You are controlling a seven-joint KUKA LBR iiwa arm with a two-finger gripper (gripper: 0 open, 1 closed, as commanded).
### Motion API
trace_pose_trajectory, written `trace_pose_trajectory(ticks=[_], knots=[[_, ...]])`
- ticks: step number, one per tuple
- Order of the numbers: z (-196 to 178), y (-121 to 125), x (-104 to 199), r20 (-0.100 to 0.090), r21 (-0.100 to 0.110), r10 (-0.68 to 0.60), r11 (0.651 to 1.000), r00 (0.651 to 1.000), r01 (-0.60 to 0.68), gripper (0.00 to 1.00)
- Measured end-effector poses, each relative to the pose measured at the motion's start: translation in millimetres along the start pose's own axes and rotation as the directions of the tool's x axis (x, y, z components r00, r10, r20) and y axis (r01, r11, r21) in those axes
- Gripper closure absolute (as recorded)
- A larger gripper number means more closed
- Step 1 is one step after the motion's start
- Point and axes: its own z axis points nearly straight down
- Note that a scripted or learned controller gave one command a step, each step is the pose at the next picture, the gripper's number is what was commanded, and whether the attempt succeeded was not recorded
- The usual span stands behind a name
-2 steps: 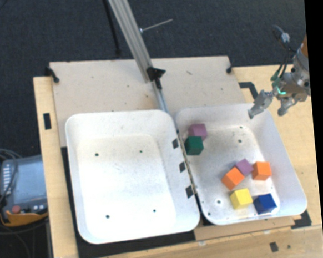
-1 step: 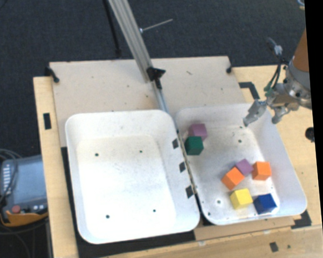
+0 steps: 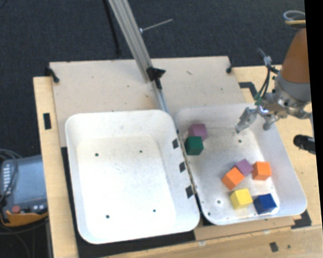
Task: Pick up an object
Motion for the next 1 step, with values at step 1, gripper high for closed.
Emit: trace_pose_trajectory(ticks=[1], knots=[[54.5, 9.3, -2.2, 0.000, 0.000, -0.001, 1.000, 1.000, 0.001, 0.00]])
